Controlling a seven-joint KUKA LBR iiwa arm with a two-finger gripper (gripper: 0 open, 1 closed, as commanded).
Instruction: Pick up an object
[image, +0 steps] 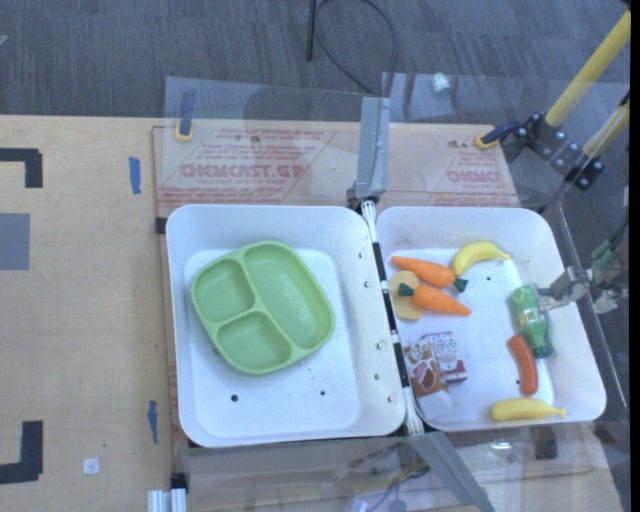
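The right bin (575, 380) holds several toy foods. Two orange carrots (425, 270) (442, 301) lie at its upper left, with a pale yellow slice (405, 305) touching the lower one. One yellow banana (478, 256) lies near the far wall and another banana (527, 409) near the front wall. A green bottle (528, 320) lies toward the right side, and a red sausage (523, 365) sits just below it. A red and white snack packet (437, 362) lies flat by the divider.
The left bin (200, 400) holds a green three-part plate (262, 306). A small metal piece (575, 288) juts over the right bin's right rim, near the green bottle. Yellow poles (590, 70) stand at the back right.
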